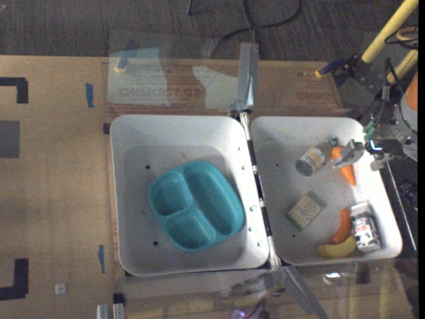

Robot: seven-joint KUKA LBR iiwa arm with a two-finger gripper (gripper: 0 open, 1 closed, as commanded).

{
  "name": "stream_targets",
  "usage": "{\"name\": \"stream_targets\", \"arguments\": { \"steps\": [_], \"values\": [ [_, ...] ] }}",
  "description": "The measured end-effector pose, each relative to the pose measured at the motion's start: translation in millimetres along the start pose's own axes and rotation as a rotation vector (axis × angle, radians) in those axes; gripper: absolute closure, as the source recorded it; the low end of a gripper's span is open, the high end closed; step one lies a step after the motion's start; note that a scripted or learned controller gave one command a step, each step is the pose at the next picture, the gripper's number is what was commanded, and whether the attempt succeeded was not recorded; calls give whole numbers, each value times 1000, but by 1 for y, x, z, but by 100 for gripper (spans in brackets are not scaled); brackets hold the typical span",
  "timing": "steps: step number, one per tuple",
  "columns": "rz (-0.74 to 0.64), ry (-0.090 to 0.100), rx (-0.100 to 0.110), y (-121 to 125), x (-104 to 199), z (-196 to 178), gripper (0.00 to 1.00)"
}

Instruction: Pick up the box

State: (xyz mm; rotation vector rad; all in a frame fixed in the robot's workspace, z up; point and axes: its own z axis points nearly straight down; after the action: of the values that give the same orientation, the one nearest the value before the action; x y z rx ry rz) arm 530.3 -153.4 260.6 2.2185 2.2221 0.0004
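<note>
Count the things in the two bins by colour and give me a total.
Teal: 1, divided tray
Orange: 2, carrot, orange piece
Yellow: 1, banana
Silver: 1, can
Speckled tan: 1, sponge
White: 1, box
Total: 7

You see the arm [410,105] cut off at the right edge. Its gripper [353,153] partly covers the carrot [346,171]. The print on the carton [364,230] is too small to read.

Tan bench [53,198], black and blue tape marks on its surface. Two shallow white bins sit directly on it, side by side and touching: left bin [133,138], right bin [279,135]. A clear sheet [172,78] lies behind them.
</note>
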Motion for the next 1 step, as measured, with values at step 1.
{"name": "stream_targets", "arguments": {
  "steps": [1],
  "values": [
    [-94,1,-1,56,45,162,0]
  ]
}}
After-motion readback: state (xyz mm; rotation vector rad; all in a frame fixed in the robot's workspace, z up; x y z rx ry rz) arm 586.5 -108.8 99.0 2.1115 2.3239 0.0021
